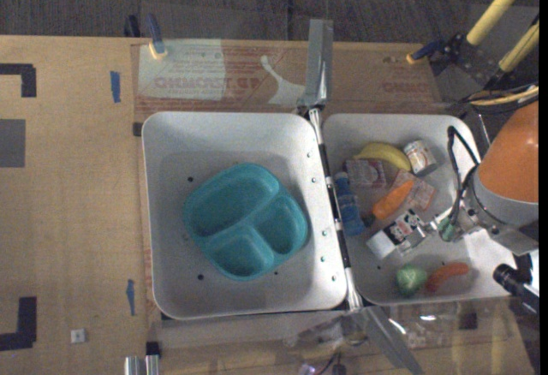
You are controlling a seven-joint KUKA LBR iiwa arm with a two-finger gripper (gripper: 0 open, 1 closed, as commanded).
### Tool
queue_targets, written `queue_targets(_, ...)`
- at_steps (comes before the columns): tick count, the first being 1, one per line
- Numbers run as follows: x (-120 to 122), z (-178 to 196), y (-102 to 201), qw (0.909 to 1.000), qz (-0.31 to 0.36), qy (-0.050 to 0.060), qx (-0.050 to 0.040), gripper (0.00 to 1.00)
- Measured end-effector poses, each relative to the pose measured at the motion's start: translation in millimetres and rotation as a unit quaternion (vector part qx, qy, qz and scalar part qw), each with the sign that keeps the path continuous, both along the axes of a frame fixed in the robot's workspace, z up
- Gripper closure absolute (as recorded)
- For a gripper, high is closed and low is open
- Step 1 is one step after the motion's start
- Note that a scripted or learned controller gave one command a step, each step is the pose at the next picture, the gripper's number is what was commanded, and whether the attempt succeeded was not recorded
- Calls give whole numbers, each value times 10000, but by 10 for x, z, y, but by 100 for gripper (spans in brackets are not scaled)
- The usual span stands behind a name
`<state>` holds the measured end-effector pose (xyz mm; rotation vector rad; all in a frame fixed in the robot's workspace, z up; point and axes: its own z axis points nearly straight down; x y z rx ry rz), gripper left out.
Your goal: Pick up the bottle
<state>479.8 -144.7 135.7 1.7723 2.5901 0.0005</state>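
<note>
The bottle [348,204], a slim blue item, lies on its side along the left wall of the right bin [377,127], its long axis running roughly parallel to the divider between the two bins. Just right of it rest a pink-and-white packet [366,171] and, above that, a yellow banana [384,155] near the bin's upper middle. An orange cylinder [393,199] lies tilted near the centre, with a small white jar [419,157] further up and to the right. Below the orange cylinder sits a white box with dark print [396,232], and toward the lower edge lie a green rounded item [411,280] and, just beside it, a red-orange carrot-like item [448,276]. The gripper [447,225] hangs over the right part of this bin, well apart from the bottle; whether its jaws are open or closed cannot be told, and nothing is visibly held in them. The arm's orange band [514,159] appears at the right margin. The left bin [171,142] holds a teal divided tray [245,220] with three compartments, set slightly askew near its centre.
</note>
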Motion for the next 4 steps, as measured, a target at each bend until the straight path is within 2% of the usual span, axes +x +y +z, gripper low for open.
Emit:
queue_targets(1,5,99,-15,10000,-19,-18,-3,100)
queue_targets(2,101,1305,725,9911,-1331,7,5,100)
queue_targets(3,565,1865,849,9960,-893,1,4,100)
queue_targets(4,286,2091,870,9610,-2765,6,5,100)
